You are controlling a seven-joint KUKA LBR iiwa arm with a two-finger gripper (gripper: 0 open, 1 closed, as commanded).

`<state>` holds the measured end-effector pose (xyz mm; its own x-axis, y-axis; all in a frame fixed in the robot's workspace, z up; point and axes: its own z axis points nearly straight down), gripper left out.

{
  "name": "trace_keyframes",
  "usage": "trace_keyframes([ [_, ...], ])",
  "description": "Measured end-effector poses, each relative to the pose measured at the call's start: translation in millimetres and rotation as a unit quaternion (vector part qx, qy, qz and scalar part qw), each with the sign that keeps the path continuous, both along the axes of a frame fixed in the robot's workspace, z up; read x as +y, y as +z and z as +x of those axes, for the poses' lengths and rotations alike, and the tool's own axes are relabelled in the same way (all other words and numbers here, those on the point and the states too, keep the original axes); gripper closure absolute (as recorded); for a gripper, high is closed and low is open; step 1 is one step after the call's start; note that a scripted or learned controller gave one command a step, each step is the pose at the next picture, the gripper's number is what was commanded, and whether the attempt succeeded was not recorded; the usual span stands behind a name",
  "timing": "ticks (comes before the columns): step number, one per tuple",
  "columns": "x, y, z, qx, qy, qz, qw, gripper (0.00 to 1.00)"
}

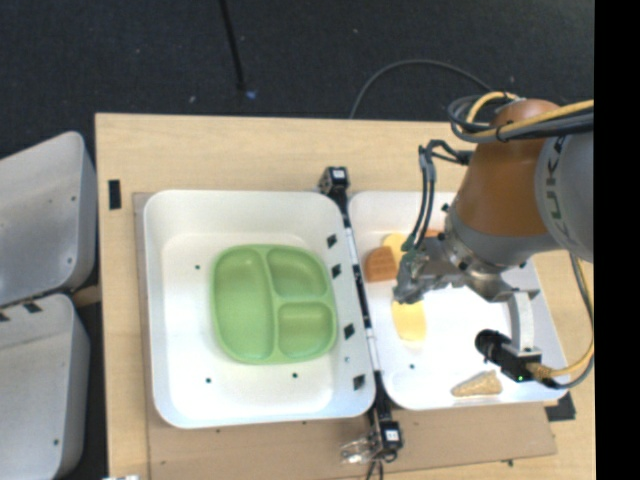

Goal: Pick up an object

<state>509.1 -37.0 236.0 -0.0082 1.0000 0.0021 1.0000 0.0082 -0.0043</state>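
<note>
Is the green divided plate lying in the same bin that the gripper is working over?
No, the green divided plate lies in the left bin, while the gripper hangs over the right bin.

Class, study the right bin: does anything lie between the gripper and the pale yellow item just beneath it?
Nothing visible does. The gripper hangs right above the yellow item in the right bin; the orange item lies aside, to its upper left.

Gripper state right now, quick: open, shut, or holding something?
Gripper: cannot be told; it is low in the right bin, just above the pale yellow object.
</note>
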Motion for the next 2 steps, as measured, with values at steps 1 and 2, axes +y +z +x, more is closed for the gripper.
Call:
trace_keyframes([
  [1, 61, -5, -6, 0.000, 0.000, -0.0002, 1.0000, 1.00],
  [2, 113, -11, -10, 0.001, 0.000, -0.0008, 1.0000, 1.00],
])
